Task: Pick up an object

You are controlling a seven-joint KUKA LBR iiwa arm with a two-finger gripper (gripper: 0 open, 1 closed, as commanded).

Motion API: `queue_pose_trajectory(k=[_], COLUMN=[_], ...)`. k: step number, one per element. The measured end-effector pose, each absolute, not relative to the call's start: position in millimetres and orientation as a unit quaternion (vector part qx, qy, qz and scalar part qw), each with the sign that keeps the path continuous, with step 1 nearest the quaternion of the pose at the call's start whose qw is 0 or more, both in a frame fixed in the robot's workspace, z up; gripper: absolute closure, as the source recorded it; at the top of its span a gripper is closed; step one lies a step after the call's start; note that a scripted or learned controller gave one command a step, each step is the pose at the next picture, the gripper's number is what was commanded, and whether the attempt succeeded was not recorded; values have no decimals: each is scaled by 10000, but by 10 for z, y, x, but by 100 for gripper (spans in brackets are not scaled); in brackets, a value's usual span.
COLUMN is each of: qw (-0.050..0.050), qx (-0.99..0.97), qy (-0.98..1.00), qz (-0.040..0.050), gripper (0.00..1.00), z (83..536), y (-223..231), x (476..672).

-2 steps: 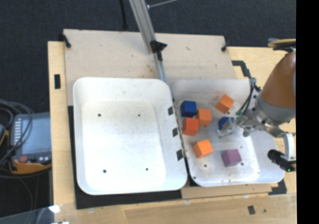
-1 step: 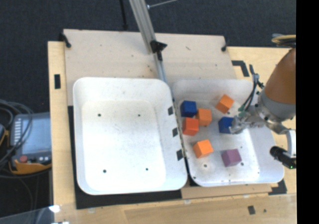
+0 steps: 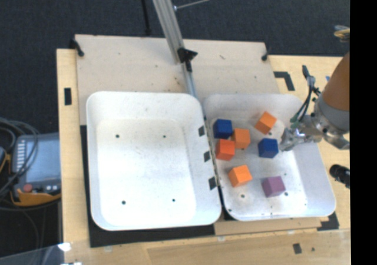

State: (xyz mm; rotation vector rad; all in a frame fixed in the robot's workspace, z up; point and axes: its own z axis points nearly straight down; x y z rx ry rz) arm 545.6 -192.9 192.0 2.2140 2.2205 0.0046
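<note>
Light wooden bench (image 3: 68, 146), a paler board (image 3: 135, 63) laid across its far part. Two shallow white bins directly on it, side by side, rims touching or nearly so: left bin (image 3: 94, 140), right bin (image 3: 315, 193). A slanted metal post (image 3: 168, 19) rises behind them.

Grey arm (image 3: 337, 113), orange band, coming in at three o'clock.
Up top there's the orange band (image 3: 337, 84), rounded and wide; below it a grey ring, then paler silvery metal narrowing toward the gripper (image 3: 289, 138) at nine o'clock. Thin dark cables (image 3: 307, 90) loop along the eleven o'clock side of the wrist. Surfaces look smooth; markings too blurred to read.
</note>
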Motion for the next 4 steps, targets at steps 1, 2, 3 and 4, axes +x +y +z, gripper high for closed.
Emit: queue_pose_trajectory(k=[1,2,3,4], qw=[21,8,17,17], qx=[7059,7043,7043,7043], qy=[7083,7099,7099,7099], qz=[11,16,21,22], gripper=[100,100,100,100], z=[2149,2236,2364,2460], y=[-1942,-1390,-891,-397], x=[5468,5646,5719,5758])
